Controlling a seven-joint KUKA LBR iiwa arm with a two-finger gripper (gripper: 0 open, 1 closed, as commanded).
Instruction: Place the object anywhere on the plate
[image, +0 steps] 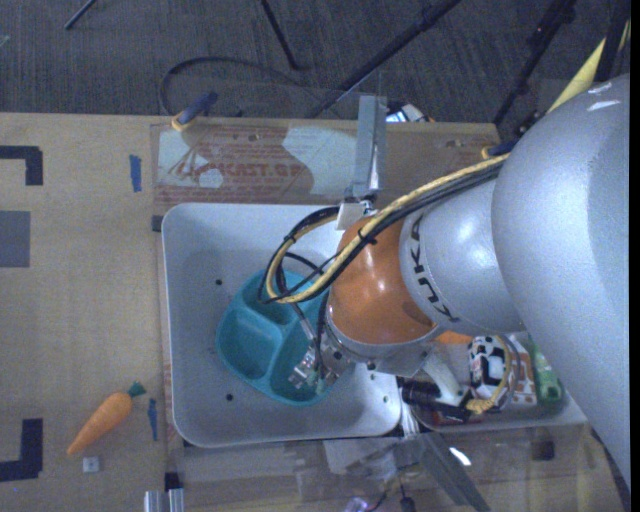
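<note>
A teal plate (258, 342) with a divided inside lies in the left white bin (200, 270), toward its right half. The arm's orange wrist band (375, 290) hangs right over the plate's right edge, and the gripper (308, 368) points down at that edge, mostly hidden under the wrist. No object shows between its parts from here. Several small objects, among them a black-and-white one (488, 362) and a green one (546, 380), lie in the right bin, partly covered by the arm.
A toy carrot (100, 420) lies on the wooden bench outside the left bin, near its front left corner. Yellow and black cables (300, 270) loop from the wrist over the plate. The large grey arm body (560, 250) covers most of the right bin.
</note>
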